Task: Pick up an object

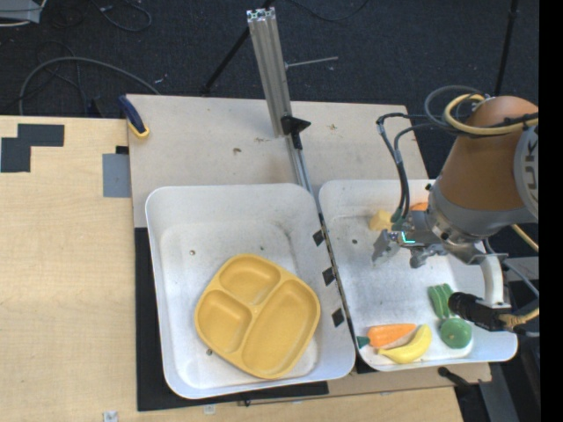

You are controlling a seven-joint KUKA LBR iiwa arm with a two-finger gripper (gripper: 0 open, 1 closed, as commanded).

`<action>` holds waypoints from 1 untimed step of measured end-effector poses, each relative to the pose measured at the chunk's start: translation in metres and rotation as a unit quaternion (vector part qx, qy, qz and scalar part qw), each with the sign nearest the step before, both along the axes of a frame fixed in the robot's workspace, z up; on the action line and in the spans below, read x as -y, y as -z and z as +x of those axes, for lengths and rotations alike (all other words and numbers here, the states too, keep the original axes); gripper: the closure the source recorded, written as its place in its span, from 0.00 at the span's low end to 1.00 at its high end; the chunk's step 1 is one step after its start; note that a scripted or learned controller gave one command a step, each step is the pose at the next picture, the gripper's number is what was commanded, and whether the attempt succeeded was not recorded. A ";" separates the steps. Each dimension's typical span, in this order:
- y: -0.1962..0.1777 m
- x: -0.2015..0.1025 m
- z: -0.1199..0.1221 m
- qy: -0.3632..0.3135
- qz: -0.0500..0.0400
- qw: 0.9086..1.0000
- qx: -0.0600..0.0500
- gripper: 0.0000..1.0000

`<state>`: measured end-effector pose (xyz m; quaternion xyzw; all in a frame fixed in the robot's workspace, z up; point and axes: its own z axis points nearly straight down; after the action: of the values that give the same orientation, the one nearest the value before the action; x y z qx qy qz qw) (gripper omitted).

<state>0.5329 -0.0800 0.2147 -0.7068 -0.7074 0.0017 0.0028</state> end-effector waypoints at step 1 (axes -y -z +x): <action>-0.001 0.000 0.001 0.000 0.000 1.000 0.001 0.00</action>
<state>0.5334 -0.0801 0.2156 -0.7068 -0.7074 0.0011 0.0020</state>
